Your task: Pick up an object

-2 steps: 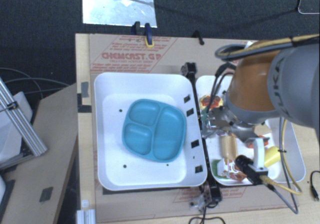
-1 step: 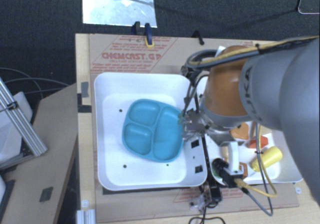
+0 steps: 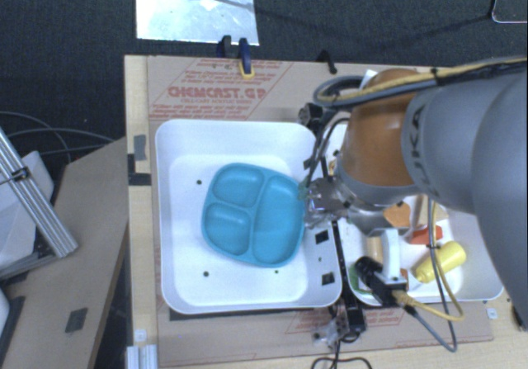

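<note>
Gripper [image 3: 310, 202], grip hidden so I cannot tell, touches the blue divided plate [image 3: 252, 215] lying just left.

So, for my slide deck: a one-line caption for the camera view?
KUKA arm reaching over two white bins, tool at the edge of a blue divided plate.

A blue divided plate [image 3: 252, 215], with three compartments, lies flat and face up in the left bin [image 3: 186, 194], toward its right wall. Its right rim reaches almost to that wall.
</note>
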Controlling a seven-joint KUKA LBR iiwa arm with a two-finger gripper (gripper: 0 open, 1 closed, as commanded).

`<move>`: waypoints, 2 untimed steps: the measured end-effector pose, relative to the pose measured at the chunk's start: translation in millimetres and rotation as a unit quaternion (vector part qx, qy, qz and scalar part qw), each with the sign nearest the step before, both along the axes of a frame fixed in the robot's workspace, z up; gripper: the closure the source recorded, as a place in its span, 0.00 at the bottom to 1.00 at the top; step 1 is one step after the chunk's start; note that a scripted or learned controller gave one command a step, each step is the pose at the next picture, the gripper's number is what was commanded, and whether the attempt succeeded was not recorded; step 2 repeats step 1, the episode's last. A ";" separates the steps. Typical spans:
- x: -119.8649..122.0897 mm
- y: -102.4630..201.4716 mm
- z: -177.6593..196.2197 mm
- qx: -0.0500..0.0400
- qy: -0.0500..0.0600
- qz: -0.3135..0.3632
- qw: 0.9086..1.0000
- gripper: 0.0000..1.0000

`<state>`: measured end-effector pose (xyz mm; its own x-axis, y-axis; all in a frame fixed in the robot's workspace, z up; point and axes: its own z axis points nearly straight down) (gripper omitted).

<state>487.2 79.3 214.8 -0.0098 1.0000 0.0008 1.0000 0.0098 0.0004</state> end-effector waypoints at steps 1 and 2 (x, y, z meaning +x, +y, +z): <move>0.8 0.1 10.3 0.000 -0.001 0.003 1.000 1.00; 0.8 0.1 10.3 0.000 -0.001 0.003 1.000 1.00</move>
